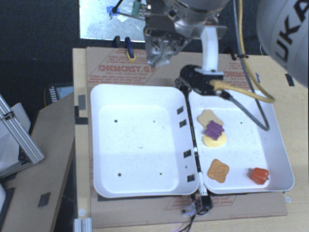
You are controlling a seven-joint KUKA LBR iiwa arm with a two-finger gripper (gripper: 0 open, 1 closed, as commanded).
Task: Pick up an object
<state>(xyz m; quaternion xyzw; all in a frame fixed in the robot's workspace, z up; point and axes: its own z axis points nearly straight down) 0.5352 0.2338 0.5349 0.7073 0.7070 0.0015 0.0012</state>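
Gripper [161,52] hangs above the bench behind the bins, and I cannot tell its state. Objects lie in the right bin [270,129], toward five o'clock; purple piece [214,128] is nearest.

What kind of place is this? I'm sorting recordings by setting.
Probably a robotics lab bench for pick tests: a KUKA arm hangs over two shallow white bins, toy-like items such as a purple piece lie in the right one, and cables trail across it.
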